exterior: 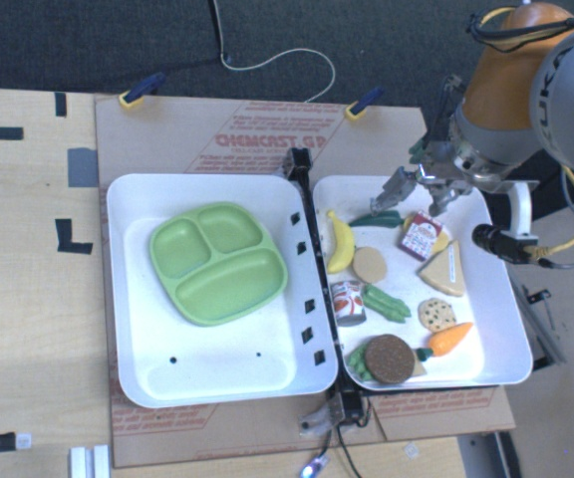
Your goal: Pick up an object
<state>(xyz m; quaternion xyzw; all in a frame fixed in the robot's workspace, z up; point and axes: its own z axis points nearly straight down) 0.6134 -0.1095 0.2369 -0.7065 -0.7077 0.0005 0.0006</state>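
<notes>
White bins: left bin (128,267) bears a green tray (219,262); right bin (496,347) bears toy food.
Gripper (417,193): over the right bin's 12 o'clock edge, fingers spread apart, grasping nothing.
Carton (421,236): red and white, just at the gripper's 6 o'clock.
Banana (341,242): at the right bin's 9 o'clock side.
Carrot (449,340): toward 5 o'clock, beside a cookie (435,314).

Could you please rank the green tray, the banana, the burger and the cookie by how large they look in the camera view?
1. Green tray, by far the largest.
2. Banana and burger: the banana is longer and the burger wider, so they are too alike to rank.
3. Cookie, the smallest.
</notes>
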